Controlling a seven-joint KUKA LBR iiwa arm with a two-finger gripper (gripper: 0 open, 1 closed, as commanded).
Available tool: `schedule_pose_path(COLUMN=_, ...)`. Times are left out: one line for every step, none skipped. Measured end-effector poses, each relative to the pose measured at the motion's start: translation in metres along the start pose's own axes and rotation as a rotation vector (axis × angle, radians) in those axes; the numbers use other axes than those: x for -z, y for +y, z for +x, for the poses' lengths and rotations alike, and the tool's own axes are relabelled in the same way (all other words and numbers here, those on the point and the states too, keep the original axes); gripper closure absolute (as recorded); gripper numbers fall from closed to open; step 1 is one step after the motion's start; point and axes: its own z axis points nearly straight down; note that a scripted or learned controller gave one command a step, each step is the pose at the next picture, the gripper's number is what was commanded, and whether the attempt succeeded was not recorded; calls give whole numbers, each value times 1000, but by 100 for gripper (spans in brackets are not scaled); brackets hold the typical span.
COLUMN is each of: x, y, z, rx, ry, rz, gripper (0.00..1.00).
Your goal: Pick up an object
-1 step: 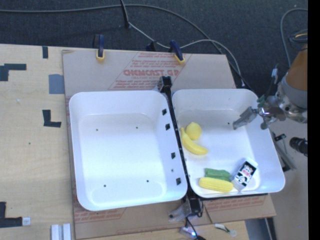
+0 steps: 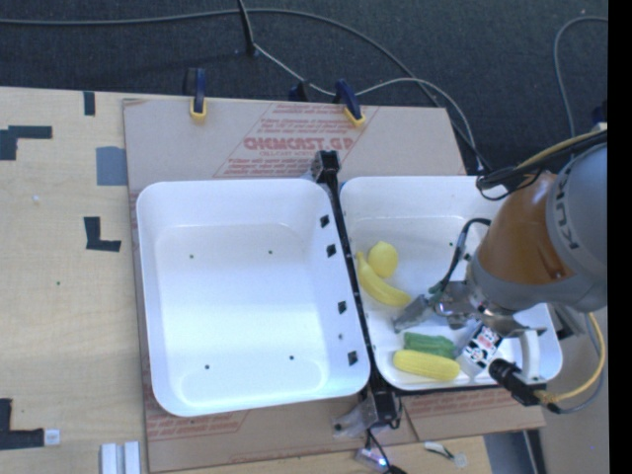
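The right bin (image 2: 415, 200) holds a round yellow piece (image 2: 383, 258), a long yellow banana-like piece (image 2: 381, 286), a green piece (image 2: 429, 344) and a yellow corn-like piece (image 2: 426, 365) near its front wall. My gripper (image 2: 425, 309) hangs low over the right bin, just right of the banana-like piece and above the green one. One grey finger (image 2: 412, 313) points left toward the banana-like piece. Nothing shows between the fingers. The orange band (image 2: 523, 235) and grey wrist hide the bin's right part.
The left bin (image 2: 237, 299) lies beside the right one, with a black clip strip (image 2: 339, 265) along the shared wall. Cables run over the dark floor at the back. Blue and yellow clamps (image 2: 348, 102) hold the cardboard sheet under the bins.
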Motion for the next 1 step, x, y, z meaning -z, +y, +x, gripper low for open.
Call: schedule_pose_path(x=4, y=69, z=31, rx=2, ry=-2, rz=-8, gripper=0)
